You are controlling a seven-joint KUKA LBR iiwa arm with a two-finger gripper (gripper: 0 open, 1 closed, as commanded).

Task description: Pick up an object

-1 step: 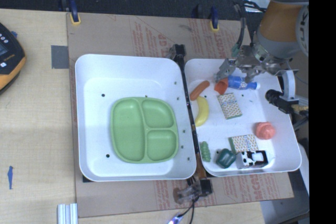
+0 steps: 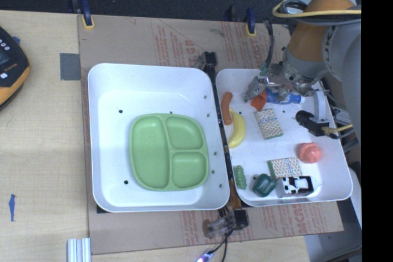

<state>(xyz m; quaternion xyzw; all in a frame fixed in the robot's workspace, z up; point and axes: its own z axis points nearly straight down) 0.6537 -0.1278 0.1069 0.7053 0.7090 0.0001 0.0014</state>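
Crowding the near edge of the right bin [image 2: 288, 139], a dark green cup [image 2: 264, 184], a black-and-white piece [image 2: 299, 185] and a patterned square [image 2: 285, 166] are sitting packed together, with a green pickle [image 2: 239, 177] lying just to their left. Any loose thing would serve the task, but the likeliest candidate is sitting at the far end of the same bin: a small red-orange block [image 2: 260, 101], right at the tip of the gripper [image 2: 256, 94]. Whether the gripper is touching it cannot be told, nor whether it is open or closed, and nothing is visibly being held. The block is looking small and low, so the main risk is a glancing descent nudging it sideways rather than trapping it, leaving the gripper closing on air. A patterned card [image 2: 268, 124] is lying just on the near side of the block, so a slightly off-centre approach could be pressing on that flat sheet, which would be offering little to pinch. Further left, a sausage [image 2: 226, 106] and a banana [image 2: 237, 131] are resting along the bin's left wall, near enough that a shoved block could be fetching up against them. A pink lump [image 2: 310, 152] is lying well apart to the right. The left bin [image 2: 110, 132], which is carrying a green divided plate [image 2: 167, 152], is staying out of the matter.
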